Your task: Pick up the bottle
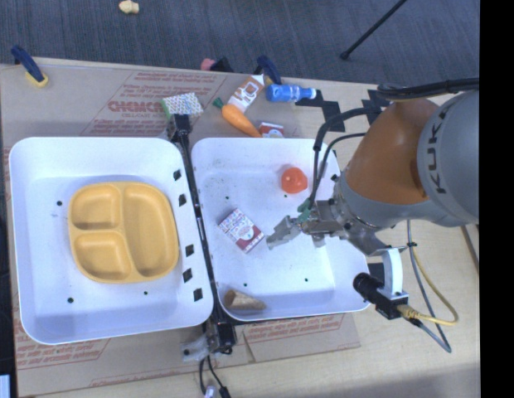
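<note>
A small white bottle with an orange label point(245, 94) lies on the cardboard behind the right bin point(209, 222), outside it. Beside it lies a blue bottle point(288, 94). My gripper point(282, 231) hangs low over the middle of the right bin, just right of a small red-and-white box point(240, 230). It is well in front of both bottles and nothing shows in it. The grey arm with its orange band point(398, 164) covers the bin's right side.
A red round item point(293, 179) lies at the back of the right bin and a brown piece point(243, 303) at its front edge. A carrot point(240, 121) rests behind the bin. The left bin point(33, 239) holds a yellow divided plate point(123, 230).
</note>
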